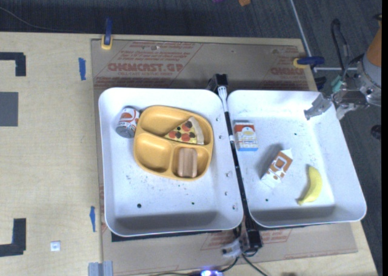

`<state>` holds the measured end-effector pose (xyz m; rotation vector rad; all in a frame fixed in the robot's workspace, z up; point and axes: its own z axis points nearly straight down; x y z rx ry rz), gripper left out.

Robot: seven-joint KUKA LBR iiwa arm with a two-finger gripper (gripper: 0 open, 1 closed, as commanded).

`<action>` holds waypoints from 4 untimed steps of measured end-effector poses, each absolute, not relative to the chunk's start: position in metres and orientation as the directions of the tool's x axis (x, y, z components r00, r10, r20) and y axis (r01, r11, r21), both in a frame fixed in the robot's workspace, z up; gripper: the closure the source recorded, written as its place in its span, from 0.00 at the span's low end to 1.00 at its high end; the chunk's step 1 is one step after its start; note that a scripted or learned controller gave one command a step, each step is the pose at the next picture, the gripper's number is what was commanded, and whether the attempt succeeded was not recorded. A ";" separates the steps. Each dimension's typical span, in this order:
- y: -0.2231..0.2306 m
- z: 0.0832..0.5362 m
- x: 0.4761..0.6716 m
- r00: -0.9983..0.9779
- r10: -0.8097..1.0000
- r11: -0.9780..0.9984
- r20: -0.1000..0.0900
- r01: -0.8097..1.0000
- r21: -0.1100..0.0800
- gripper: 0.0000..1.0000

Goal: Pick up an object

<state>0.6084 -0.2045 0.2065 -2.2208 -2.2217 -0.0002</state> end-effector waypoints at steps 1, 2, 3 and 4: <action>-0.193 0.096 0.620 -0.001 1.000 0.001 -0.001 1.000 0.003 0.00; -0.149 0.089 0.565 0.000 1.000 0.000 -0.002 1.000 0.006 0.00; -0.148 0.089 0.503 0.000 1.000 0.000 -0.004 1.000 0.012 0.00; -0.099 0.089 0.484 0.000 1.000 0.000 -0.007 1.000 0.017 0.00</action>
